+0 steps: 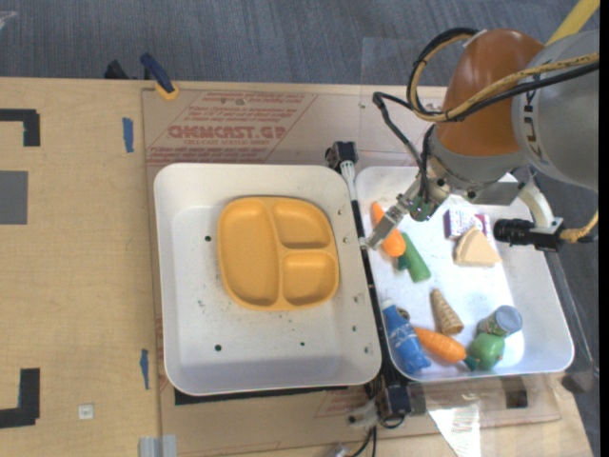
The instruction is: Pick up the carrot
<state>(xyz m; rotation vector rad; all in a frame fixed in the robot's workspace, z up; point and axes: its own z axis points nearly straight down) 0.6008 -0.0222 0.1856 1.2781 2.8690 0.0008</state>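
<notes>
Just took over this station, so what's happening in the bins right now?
The arm's gripper is down in the right bin, near its upper left corner, right beside a small carrot with a green top. Nothing visibly sits between its fingers. A second carrot lies near the bin's front edge, between a blue bottle and a green bottle. The left bin holds a yellow divided plate.

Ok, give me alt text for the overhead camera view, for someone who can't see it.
A grey robot arm's end effector hovers over the right bin, just above a carrot among small toy foods; a second carrot lies near the front. The left bin holds a yellow divided plate.
</notes>
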